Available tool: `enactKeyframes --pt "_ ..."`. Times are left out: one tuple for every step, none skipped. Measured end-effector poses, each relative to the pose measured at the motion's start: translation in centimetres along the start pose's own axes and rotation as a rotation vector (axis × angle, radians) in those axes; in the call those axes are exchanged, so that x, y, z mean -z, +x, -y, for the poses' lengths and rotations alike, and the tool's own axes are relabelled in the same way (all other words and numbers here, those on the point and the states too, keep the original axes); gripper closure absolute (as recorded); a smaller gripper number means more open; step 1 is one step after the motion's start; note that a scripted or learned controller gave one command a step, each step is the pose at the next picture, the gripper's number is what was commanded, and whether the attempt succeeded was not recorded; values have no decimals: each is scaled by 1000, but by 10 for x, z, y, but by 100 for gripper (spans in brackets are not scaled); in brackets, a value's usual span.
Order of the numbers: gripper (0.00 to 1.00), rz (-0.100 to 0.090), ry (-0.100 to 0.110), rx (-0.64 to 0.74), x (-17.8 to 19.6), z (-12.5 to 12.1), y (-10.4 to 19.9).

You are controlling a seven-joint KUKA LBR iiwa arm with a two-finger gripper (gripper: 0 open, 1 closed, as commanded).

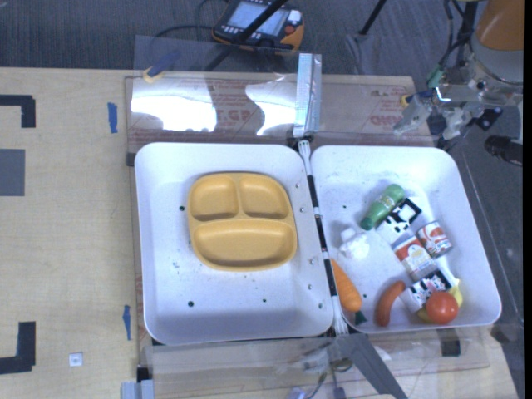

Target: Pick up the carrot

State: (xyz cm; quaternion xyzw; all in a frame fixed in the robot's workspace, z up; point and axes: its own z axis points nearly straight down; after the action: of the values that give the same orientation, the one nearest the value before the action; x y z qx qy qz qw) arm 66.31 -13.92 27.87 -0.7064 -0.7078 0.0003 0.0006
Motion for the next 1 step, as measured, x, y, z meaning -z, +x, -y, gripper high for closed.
enactKeyframes --pt "0 1 -1 23 -94 17 58"
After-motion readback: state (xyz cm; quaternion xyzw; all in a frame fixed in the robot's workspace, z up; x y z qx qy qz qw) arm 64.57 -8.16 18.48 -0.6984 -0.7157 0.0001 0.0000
